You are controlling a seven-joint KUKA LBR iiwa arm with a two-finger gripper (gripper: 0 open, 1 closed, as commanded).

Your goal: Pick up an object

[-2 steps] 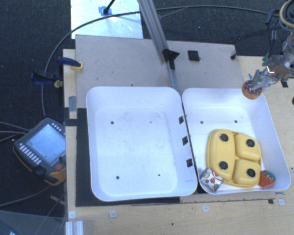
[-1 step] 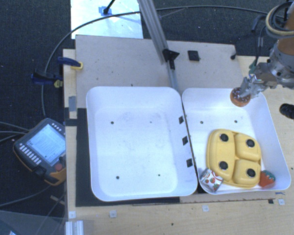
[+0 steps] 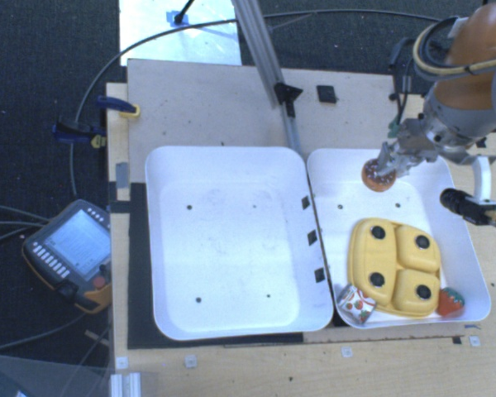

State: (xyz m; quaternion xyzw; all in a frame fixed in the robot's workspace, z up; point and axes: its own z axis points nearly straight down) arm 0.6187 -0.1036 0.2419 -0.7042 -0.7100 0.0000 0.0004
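Strawberry (image 3: 450,301), cup (image 3: 356,303) and yellow tray (image 3: 397,266) sit near in right bin (image 3: 335,190); gripper (image 3: 386,168) is down over brown disc (image 3: 378,177) at far side, can't tell finger state; pick not yet done, lift left

A big wooden board (image 3: 207,106) lies on a dark floor. Two white bins sit on it side by side. The left bin (image 3: 161,246) and the right bin (image 3: 335,188) touch in the middle. A grey pole (image 3: 260,40) leans in from the top. Blue and yellow clamps (image 3: 107,110) grip the board's left edge. A small screen box with cables (image 3: 70,251) rests on the floor at the left.
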